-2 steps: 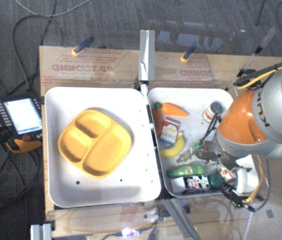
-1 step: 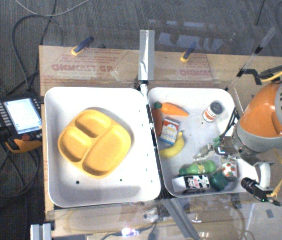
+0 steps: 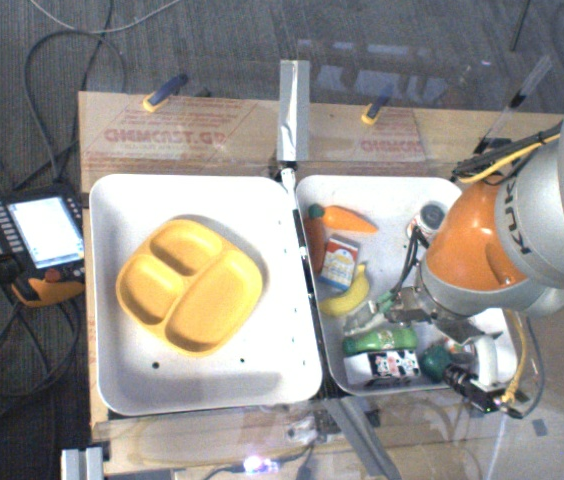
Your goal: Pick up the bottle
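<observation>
Gripper (image 3: pixel 387 306) first: I see it low over the right bin (image 3: pixel 392 190), in the bin's near half, under the orange band of the arm (image 3: pixel 482 253). I cannot tell how it is set; the wrist covers too much of it. Just below it lies the bottle (image 3: pixel 380 342), green, on its side, with its length running across the bin. Whether the tool touches it I cannot make out from here. Beside the bottle, toward the bin's near wall, lies a dark box (image 3: pixel 394 365) with a white label. Left of the tool I see a banana (image 3: pixel 347 298), and past that a small carton (image 3: pixel 339 262) and a carrot (image 3: pixel 347 218) near the far wall. In the left bin (image 3: pixel 112 368) sits a yellow divided tray (image 3: pixel 190 284). Off the bench to the left I see a handheld pendant (image 3: pixel 37 233) with a lit screen.
</observation>
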Available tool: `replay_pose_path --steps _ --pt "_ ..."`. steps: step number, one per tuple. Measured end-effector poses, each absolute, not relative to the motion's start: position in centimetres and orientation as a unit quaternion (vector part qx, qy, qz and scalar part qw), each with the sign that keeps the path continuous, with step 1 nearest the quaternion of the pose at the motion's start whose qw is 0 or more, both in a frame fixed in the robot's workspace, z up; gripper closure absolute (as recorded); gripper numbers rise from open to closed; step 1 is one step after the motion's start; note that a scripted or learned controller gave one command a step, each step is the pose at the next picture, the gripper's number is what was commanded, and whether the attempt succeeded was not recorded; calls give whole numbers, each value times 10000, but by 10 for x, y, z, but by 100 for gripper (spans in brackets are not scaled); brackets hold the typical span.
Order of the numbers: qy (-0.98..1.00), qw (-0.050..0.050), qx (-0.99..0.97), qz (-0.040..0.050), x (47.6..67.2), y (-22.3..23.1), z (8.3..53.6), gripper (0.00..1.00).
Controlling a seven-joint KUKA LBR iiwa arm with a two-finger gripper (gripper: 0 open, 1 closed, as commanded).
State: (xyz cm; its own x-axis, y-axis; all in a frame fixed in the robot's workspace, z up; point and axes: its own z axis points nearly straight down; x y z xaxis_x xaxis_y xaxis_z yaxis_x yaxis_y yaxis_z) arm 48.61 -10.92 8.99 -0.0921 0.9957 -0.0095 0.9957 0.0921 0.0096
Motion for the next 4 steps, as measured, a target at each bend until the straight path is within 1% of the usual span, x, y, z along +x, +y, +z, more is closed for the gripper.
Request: replay_pose_path --steps 1,2,3,4 --pt "7393 63 6734 25 487 -107 100 100" --pt "7393 61 6733 25 487 -107 100 0" --pt "6136 85 7895 51 489 -101 90 0" --pt "6136 66 7896 38 488 -100 99 100"
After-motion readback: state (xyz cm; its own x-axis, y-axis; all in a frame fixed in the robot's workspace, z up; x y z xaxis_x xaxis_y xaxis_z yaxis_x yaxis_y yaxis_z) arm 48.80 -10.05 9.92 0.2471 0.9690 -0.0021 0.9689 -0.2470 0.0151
